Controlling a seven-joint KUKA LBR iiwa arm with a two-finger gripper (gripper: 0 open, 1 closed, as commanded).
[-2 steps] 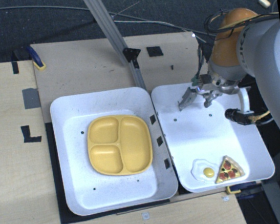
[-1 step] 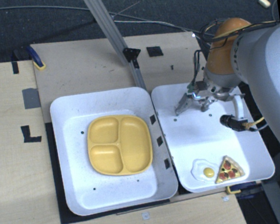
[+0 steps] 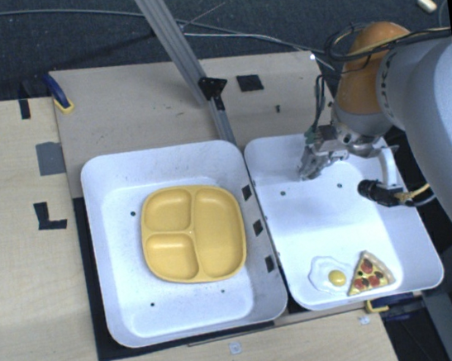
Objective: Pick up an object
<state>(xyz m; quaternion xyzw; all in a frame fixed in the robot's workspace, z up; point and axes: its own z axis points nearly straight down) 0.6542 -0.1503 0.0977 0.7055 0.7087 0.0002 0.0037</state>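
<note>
Evidently the pick is at its approach step: the jaws hang over the far end of the right bin, with nothing seen between them. Whether they stand released or clenched I cannot tell at this size.

The things to pick lie well apart from the jaws, toward the near end of the same bin: a toy fried egg and, just beside it on the arm's side, a toy pizza slice. The bin floor beneath the jaws is bare white.

The next move, in my judgement, calls for carrying the jaws toward that near end, centring over one piece, then descending; both are flat and low, so a clean grip may be hard.

The left bin, across the divide from the jaws, holds a yellow compartment plate lying flat on the bench's side.
</note>
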